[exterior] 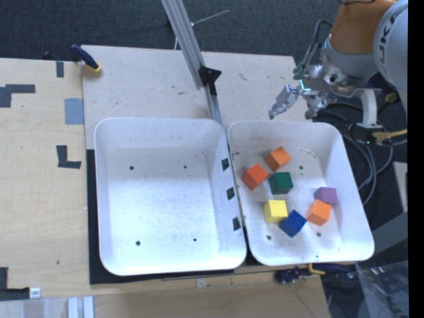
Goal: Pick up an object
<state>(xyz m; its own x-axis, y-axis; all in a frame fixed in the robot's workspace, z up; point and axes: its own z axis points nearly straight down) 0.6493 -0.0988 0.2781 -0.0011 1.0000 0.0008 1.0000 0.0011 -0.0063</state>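
Nearest the lens, at the bottom edge, sits a small black-and-yellow clamp (299, 273) just below the right bin (344, 158), which I take as landmark. Inside that bin: seven blocks, loosely clustered. Orange block (278, 158) twd the back, red-orange one (255, 175) just left of it, green block (281, 182) between and below them. Yellow block (275, 210) and blue block (292, 223) touch near the front; a 2nd orange block (318, 212) sits just right of the blue, w/ the purple block (325, 195) touching it behind.

Left bin (106, 177) abuts the landmark's left wall; small dark specks inside, nothing else seen. A slanted metal rail (189, 42) w/ a black bracket runs down to the seam between bins. Blue-and-yellow clamp (86, 58) lies far left-back on the bench. Black cables (368, 164) hang off the landmark's right side.

No readable writing; partial letters on the arm's housing can't be made out.

Gripper (283, 103) hovers over the landmark's back rim, apart from all blocks; its fingers stand slightly spread w/ nothing between them.
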